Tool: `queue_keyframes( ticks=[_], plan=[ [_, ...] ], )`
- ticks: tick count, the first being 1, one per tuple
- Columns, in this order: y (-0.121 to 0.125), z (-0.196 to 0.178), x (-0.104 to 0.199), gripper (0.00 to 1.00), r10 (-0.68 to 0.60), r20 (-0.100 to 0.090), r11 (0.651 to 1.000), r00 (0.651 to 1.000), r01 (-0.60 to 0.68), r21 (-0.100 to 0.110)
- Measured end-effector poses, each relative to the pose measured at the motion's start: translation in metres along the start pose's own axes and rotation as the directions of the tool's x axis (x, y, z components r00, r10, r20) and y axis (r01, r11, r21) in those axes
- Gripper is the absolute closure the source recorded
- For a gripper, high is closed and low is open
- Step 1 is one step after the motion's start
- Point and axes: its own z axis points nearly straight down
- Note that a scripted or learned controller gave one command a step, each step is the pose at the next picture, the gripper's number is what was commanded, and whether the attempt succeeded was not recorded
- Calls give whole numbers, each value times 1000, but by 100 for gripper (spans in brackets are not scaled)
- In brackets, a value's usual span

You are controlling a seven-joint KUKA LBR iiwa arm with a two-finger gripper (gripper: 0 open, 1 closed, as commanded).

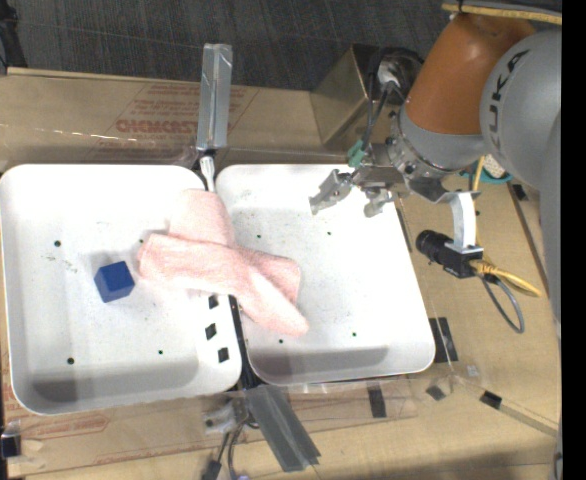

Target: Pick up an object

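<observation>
Two candidates: pink towel (228, 260) draped across divider between bins; blue cube (114, 280) in left bin (33, 208). Gripper (351, 194) above right bin, far side, fingers apart, nothing held. Towel judged soft, light; pinch raised fold. Cube rigid, possibly slippery; grasp flat sides.

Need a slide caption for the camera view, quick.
Gripper open above right bin; pink cloth straddles both bins, blue cube in left.

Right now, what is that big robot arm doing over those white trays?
The robot arm's claw is over the far part of the right bin, with nothing between its fingers. It is meant to pick something up. A pink cloth lies draped across the wall where the two bins meet. A small blue block sits in the left bin, beside the cloth.
</observation>
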Motion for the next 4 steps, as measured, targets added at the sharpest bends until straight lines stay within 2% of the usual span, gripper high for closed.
queue_keyframes(
  ticks=[1, 2, 3, 4],
  plan=[
    [-13, 166, -5, 0, -72, -1, 997, 997, 72, 1],
    [-15, 181, 30, 0, -283, 0, 959, 959, 283, -3],
    [-14, 174, 30, 100, -285, -1, 958, 958, 285, 1],
    [-14, 174, 30, 0, -286, -1, 958, 958, 286, 1]
  ],
)
